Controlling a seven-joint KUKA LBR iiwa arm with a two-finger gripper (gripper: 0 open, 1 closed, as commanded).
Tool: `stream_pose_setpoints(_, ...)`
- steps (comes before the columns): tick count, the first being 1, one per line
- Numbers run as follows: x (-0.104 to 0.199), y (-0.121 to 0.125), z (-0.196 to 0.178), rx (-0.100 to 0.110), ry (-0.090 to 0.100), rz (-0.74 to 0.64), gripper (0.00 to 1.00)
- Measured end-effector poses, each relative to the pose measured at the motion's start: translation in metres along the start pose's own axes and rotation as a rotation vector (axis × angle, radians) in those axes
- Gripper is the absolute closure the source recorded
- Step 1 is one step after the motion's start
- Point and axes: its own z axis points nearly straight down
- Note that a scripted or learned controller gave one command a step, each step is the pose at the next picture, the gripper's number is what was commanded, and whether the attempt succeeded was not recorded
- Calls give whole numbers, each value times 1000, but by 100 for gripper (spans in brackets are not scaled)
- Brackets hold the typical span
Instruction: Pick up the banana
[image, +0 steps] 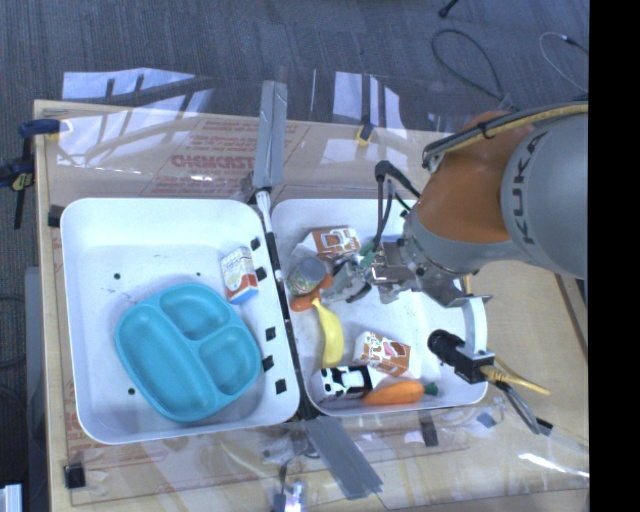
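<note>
the banana (330, 336) lies in the right bin (478, 392) near its left wall, just below the tool (352, 280) (whether that is wide or narrow, i cannot tell). a carrot (395, 393) lies near the front wall.

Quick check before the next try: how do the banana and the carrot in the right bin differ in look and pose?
The banana is yellow; the carrot is orange with a green tip. The banana lies lengthwise up the right bin, near its left wall; the carrot lies crosswise at the near edge. The banana curves; the carrot tapers straight. Both lie flat, apart from the gripper.
</note>
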Motion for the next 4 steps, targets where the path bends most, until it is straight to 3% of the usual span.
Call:
stream_pose_setpoints(1,-35,8,119,1,0,57,0)
stream_pose_setpoints(2,-25,9,142,0,0,84,0)
stream_pose_setpoints(3,-25,9,133,2,0,78,100)
stream_pose_setpoints(4,13,25,45,-2,0,202,100)
